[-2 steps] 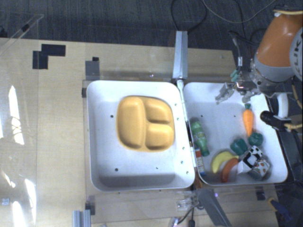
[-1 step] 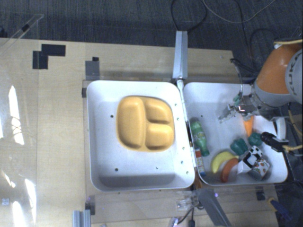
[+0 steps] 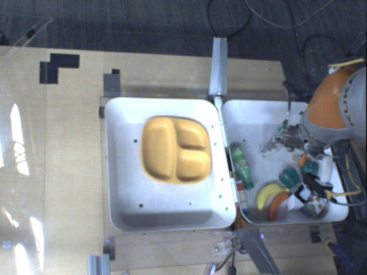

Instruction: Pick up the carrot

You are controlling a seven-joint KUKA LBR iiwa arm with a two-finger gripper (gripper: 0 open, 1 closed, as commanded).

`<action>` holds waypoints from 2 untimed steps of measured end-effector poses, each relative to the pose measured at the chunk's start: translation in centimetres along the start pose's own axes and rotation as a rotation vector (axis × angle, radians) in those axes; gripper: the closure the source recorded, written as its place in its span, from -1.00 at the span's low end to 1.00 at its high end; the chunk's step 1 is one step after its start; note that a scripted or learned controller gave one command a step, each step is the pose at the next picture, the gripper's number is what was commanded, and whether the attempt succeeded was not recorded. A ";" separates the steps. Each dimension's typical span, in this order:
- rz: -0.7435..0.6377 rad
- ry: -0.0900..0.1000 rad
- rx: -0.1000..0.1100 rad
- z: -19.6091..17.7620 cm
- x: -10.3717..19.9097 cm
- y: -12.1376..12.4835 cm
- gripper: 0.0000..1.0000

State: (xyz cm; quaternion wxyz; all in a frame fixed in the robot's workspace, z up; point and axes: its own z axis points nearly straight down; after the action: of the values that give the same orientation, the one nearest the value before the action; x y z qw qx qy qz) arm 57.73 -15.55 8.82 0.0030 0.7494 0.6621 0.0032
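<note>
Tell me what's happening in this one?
A grey and orange arm reaches in from the right over the right bin, which holds a carrot, a banana, a green bottle and some teal pieces. The carrot lies near the front edge beside the banana, apart from the gripper, which is further back. The left bin holds a yellow divided tray.

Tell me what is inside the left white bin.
The left bin holds one yellow divided tray with three compartments, all bare. The bin floor under the tray is covered.
</note>
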 end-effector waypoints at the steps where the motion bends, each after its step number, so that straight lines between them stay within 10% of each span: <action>1: -0.216 -0.001 0.002 -4.0 -1.8 0.3 -1.00; 2: -0.216 -0.001 0.003 -4.0 -1.8 0.3 -1.00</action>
State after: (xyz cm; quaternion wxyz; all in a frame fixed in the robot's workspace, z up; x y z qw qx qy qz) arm 57.76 -17.37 12.81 0.0026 0.6735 0.7392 0.0015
